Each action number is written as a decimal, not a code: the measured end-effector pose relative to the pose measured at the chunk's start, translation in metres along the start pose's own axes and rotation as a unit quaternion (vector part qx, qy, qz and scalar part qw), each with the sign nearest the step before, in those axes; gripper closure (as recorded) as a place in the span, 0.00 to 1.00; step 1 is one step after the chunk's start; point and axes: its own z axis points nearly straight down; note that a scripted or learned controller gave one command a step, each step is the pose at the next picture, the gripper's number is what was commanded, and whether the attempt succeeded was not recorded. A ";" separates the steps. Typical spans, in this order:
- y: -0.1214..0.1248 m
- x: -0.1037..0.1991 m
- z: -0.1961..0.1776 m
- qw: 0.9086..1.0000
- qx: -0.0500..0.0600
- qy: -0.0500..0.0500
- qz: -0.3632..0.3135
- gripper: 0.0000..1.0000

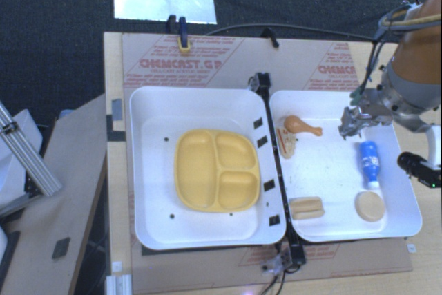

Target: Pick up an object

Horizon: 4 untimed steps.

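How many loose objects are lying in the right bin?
5: drumstick and a small food piece near the divider, hot dog at the front, blue bottle and round cookie towards the right. The arm may hide more.

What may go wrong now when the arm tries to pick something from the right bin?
1. The gripper hangs between the drumstick and the bottle, over neither, so a straight descent may close on nothing.
2. The bottle is round and might roll away.
3. The cookie and hot dog lie near the bin wall, leaving little room.
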 end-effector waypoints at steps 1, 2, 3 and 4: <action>0.010 0.047 0.003 1.000 0.000 0.000 0.001 1.00; 0.037 0.092 0.016 1.000 0.001 0.000 0.001 1.00; 0.045 0.146 0.029 1.000 0.001 0.000 0.000 1.00; 0.066 0.197 0.025 1.000 0.000 0.001 0.001 1.00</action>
